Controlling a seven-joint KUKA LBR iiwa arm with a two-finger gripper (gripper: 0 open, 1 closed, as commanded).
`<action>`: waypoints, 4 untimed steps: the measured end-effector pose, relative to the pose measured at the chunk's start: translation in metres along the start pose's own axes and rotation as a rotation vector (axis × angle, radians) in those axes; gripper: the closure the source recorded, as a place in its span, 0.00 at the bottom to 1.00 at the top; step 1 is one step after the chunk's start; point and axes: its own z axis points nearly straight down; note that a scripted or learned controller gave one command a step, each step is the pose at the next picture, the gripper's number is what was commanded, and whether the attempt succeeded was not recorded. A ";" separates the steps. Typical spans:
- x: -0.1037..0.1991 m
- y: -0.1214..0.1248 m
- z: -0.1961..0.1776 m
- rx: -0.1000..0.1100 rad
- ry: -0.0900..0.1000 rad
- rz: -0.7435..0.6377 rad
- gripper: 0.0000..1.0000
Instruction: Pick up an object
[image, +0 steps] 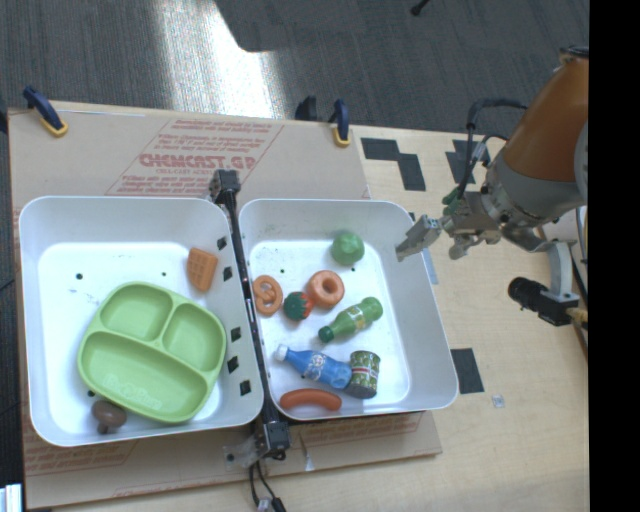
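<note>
My gripper (437, 243) hangs over the right rim of the right bin (425, 330), open, with nothing between its fingers. The right bin holds a green ball (347, 247), an orange donut (325, 288), a pretzel (267, 295), a small dark green piece (296, 307), a green bottle (352, 319), a blue bottle (315, 367), a small can (364, 372) and a red sausage (310, 401). The green ball lies closest to the gripper, to its left.
The left bin (40, 250) holds a light green divided plate (150, 350), an orange wedge (202, 268) and a brown lump (108, 415). A black clip (225, 184) sits on the shared wall at the back. Bare bench lies to the right.
</note>
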 end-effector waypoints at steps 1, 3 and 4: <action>0.006 0.013 0.109 0.003 0.001 -0.001 0.00; 0.022 0.065 0.171 -0.018 -0.005 -0.004 1.00; -0.002 -0.032 0.091 -0.002 0.000 0.002 1.00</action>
